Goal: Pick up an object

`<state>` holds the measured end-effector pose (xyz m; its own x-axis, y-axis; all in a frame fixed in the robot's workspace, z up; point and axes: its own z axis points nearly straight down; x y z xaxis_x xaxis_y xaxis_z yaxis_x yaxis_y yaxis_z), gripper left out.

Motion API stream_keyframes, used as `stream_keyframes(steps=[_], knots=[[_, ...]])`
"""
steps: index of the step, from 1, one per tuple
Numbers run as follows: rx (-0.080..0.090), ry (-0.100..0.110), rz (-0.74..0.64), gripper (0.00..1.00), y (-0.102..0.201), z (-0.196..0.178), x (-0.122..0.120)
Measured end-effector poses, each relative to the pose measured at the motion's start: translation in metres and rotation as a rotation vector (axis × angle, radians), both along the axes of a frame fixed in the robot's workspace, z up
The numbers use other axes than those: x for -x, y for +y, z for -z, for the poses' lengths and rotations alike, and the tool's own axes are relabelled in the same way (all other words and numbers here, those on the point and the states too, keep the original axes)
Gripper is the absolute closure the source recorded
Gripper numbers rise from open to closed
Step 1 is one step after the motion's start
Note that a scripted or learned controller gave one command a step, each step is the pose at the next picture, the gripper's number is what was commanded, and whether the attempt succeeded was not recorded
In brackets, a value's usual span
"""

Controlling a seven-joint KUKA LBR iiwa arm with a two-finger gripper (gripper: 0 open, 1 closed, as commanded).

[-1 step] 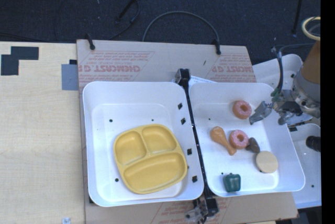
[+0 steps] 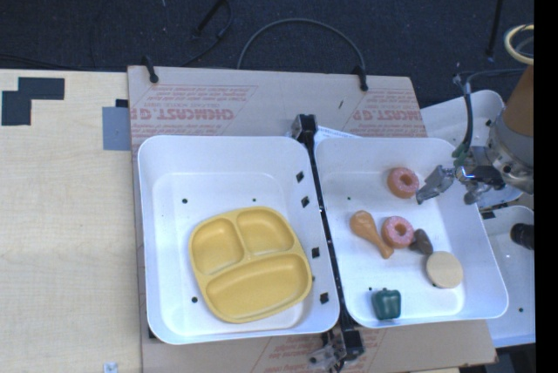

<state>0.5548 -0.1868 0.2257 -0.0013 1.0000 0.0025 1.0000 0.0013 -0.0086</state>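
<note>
Camera view from above: the grey two-finger gripper (image 2: pixel 455 189) hangs over the right white bin's (image 2: pixel 488 280) far right side, fingers spread apart with nothing between them. Just left of it lies a pink-iced doughnut (image 2: pixel 403 182). Further down sit a tan toy drumstick (image 2: pixel 371 233), a second pink doughnut (image 2: pixel 398 231), a cream round disc (image 2: pixel 445 269) and a green toy pepper (image 2: pixel 386 303). A yellow divided plastic tray (image 2: pixel 251 263) fills the left white bin (image 2: pixel 166 188).

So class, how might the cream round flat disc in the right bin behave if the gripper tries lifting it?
The cream round flat disc lies flat, so it probably won't roll. Its low profile may make gripping hard. It looks light, likely a toy.
</note>
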Motion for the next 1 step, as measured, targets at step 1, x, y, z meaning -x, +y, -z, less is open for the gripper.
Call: stream_keyframes(steps=[1], knots=[[-0.002, 0.006, 0.000, 0.00, 0.0061, 0.0669, 0.0035]])
